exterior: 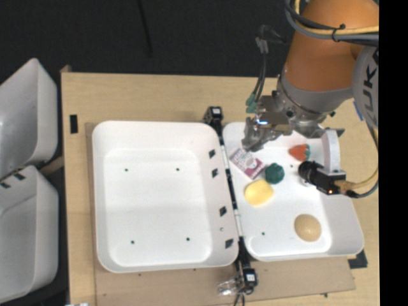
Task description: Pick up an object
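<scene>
My gripper (pixel 255 139) hangs over the back left part of the right bin (pixel 331 241), its tips just above a small pink and white packet (pixel 245 162). Whether anything sits between the fingers is not visible. Beside the packet lies a dark green ball (pixel 275 173). A yellow lemon-like object (pixel 259 193) rests just in front of it. A tan egg-shaped object (pixel 307 227) sits toward the bin's front right. An orange-red piece (pixel 298 151) lies at the back, partly behind the arm.
The left bin (pixel 153 196) stands alongside, joined to the right one by a clip-lined divider (pixel 227 190). A black fitting with a cable (pixel 322 177) hangs from the arm over the right bin. White shapes (pixel 25 171) stand off the bench at the left.
</scene>
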